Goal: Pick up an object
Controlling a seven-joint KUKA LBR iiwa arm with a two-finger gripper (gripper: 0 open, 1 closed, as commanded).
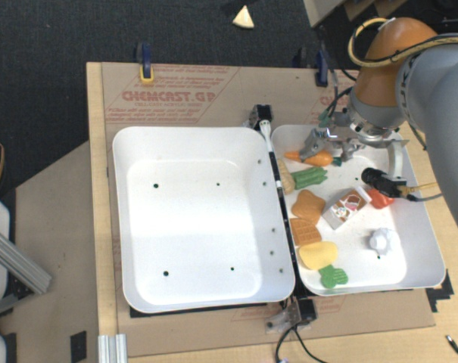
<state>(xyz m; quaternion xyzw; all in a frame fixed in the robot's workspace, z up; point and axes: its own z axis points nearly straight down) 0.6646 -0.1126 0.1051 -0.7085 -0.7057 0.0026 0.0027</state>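
Nearest the lens, a ridged green plastic toy lies at the right white bin's six o'clock, loose among other toy foods for picking. At its eleven o'clock the tool hangs low, touching a small orange carrot-shaped toy; whether it is apart or clamped, I cannot tell.

**Grey arm, orange band, metal gripper head**

The thick, smooth grey arm link runs into a rounded, glossy orange band just above the wrist. A thin yellow cable loop curves beside that band. Below the band sits the small silver-grey metal gripper, with dark thin wires near its left side.
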